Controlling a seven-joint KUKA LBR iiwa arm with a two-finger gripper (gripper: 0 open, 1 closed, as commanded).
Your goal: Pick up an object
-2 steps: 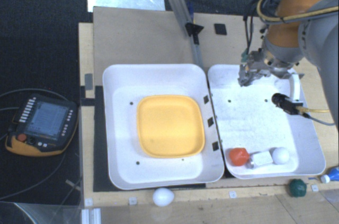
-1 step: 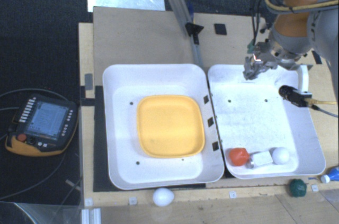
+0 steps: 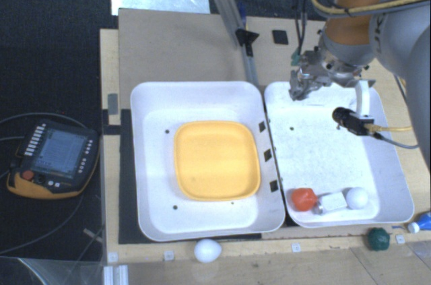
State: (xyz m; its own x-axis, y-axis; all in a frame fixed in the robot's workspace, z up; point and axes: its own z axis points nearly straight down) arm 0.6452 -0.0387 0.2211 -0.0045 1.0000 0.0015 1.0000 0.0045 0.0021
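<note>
Red object [image 3: 302,199] sits low in the right bin [image 3: 384,162], lower right of frame, beside a white piece [image 3: 332,202] and a white ball [image 3: 357,197].
End effector [image 3: 300,89] hovers over that bin's upper left corner, well apart from them; its grip state can't be made out. A yellow plate [image 3: 217,160] lies in the left bin [image 3: 151,162].

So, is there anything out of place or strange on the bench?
Yes. A white egg-shaped object and a dark green ball lie on the bench outside the bins, just beyond the near rims of the left bin and right bin.
</note>
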